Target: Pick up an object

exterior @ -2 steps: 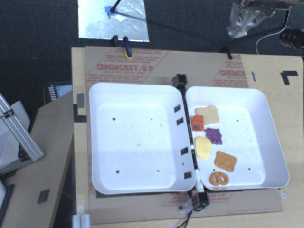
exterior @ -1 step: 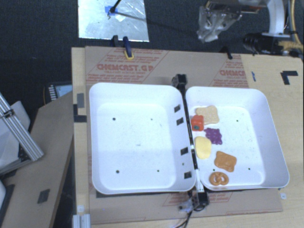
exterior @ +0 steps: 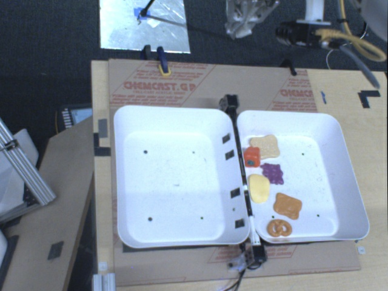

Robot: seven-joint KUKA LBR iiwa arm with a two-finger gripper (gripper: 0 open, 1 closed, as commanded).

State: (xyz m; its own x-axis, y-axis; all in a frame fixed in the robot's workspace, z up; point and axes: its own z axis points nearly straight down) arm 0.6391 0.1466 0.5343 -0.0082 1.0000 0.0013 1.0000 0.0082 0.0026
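Several small toy foods lie along the left side of the right bin (exterior: 339, 156): a pale bread slice (exterior: 264, 145), an orange-red block (exterior: 251, 157), a purple grape bunch (exterior: 273, 173), a yellow piece (exterior: 259, 188), an orange-brown cracker (exterior: 287, 205) and a pretzel (exterior: 279, 228). My gripper (exterior: 241, 18) hangs high at the top of the view, beyond the bench's far edge and well away from the bins, with nothing between its translucent fingers, which point down and stand apart.
The left bin (exterior: 170, 174) sits beside the right one, joined by a black-clipped divider (exterior: 236, 162). A shiny metal sheet (exterior: 144, 16) lies on the floor at the top left. Yellow cables (exterior: 351, 38) trail at the top right. An aluminium rail (exterior: 21, 168) stands at the left.
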